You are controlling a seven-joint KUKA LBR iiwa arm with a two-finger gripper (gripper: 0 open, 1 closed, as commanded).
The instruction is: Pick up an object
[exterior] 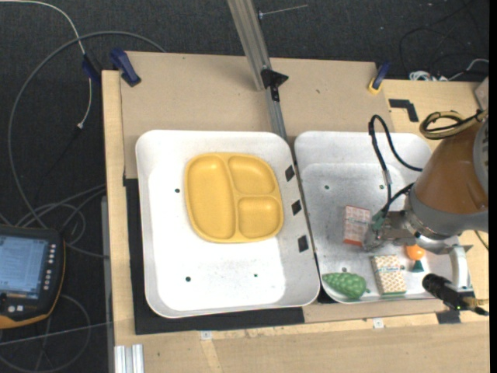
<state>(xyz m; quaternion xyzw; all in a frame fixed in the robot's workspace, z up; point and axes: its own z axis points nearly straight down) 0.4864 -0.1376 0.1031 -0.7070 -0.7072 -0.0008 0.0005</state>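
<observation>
Gripper (378,231), grip state unclear, hangs low over the right bin (334,158) on the tan bench (194,92).

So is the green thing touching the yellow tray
Apart. The camera view shows the green object in the right bin's near corner and the yellow tray in the left bin.

A tan bench (326,99) bears two white bins (155,231) side by side.
</observation>
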